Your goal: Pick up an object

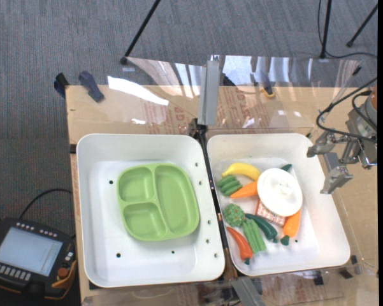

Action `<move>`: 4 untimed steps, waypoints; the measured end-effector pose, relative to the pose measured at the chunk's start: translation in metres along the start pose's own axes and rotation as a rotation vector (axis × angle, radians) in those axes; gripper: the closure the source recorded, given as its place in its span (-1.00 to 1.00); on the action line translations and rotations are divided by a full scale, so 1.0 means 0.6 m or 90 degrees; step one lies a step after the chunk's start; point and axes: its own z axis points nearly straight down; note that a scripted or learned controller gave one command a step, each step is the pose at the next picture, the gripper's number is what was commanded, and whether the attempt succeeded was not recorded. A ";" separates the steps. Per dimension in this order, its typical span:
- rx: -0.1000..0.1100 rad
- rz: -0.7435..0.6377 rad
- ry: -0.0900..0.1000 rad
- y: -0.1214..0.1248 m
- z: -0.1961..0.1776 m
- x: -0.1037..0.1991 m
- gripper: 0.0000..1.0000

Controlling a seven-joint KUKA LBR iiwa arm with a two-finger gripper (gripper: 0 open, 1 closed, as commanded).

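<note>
A red pepper [241, 244] lies at the near edge of the right bin [331, 234], among toy vegetables and a white plate [280, 192]. The gripper [332, 164] hangs over that bin's right rim, fingers spread, holding nothing.

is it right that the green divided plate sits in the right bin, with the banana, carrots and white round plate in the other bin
Not quite. The camera view shows the green divided plate in the left bin, not the right one. The rest holds: the banana, carrots and white round plate lie together in the other bin, the right bin.
</note>
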 end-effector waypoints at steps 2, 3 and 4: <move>0.000 0.157 -0.005 0.083 0.294 0.062 -1.00; 0.001 0.158 -0.003 0.111 0.294 0.135 -1.00; 0.000 0.322 -0.004 0.212 0.294 0.116 -1.00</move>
